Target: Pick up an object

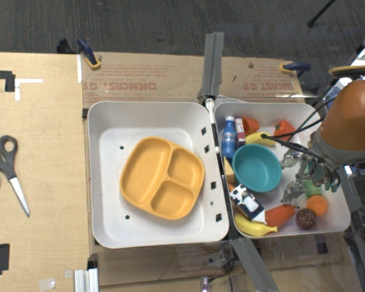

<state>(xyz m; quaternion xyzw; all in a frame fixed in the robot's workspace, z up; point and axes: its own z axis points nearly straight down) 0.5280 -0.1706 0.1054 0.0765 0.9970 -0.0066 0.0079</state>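
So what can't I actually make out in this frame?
- Pincer: cables and wrist hardware blur it; open or shut, cannot tell.
- Whether it touches the orange ball: cannot tell.
- Blue bottle: label too small to read.
- Yellow piece behind the teal bowl: partly hidden by the bowl's rim.
- Arm: cut off by the right edge.

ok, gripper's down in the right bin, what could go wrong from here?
1. Clutter: the gripper sits low among the orange ball, dark berry and teal bowl; it may nudge them instead of grasping.
2. Round items could roll away.
3. The right bin wall is close, a possible bump.
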